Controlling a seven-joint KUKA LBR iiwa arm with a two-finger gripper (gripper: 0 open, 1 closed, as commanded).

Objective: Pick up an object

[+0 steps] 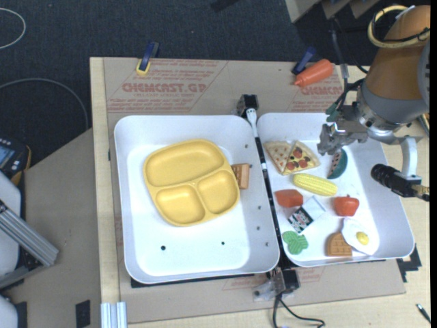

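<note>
Bench w/ two bins; gripper (pixel 332 144) above watermelon (pixel 336 164) by pizza (pixel 292 157); finger state unclear; nothing lifted yet.

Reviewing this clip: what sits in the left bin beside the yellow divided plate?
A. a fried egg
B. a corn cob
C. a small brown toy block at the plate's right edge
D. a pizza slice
C: a small brown toy block lies by the right edge of the yellow divided plate in the left bin.

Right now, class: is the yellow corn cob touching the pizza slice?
Apart. The camera view shows a strip of white bin floor between the corn cob and the pizza slice.
</note>
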